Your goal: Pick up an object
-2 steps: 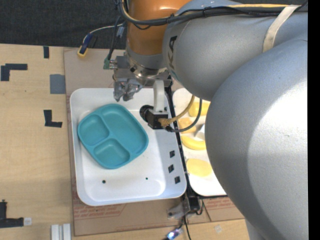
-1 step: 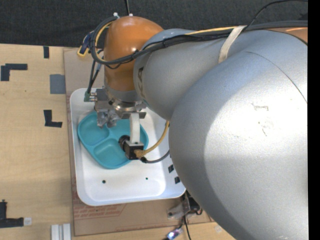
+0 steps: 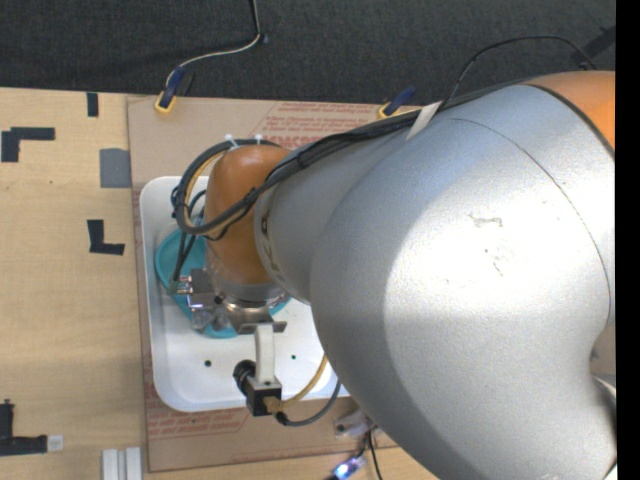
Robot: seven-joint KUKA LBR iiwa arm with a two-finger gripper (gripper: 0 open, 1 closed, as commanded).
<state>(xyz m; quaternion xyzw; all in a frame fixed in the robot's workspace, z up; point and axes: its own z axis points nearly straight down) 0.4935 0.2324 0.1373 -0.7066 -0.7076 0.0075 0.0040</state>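
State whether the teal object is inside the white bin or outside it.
Inside. The teal object lies within the white bin, against its left wall, partly hidden beneath the arm.

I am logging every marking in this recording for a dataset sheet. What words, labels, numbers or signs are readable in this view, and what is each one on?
Nothing can be read outright.
Red printed lettering on the cardboard sheet, along its top edge: too blurred to read.
Red printed lettering on the same sheet's bottom edge, below the white bin: too small and blurred to read.
Black tape marks on the wooden bench: plain shapes, not text.
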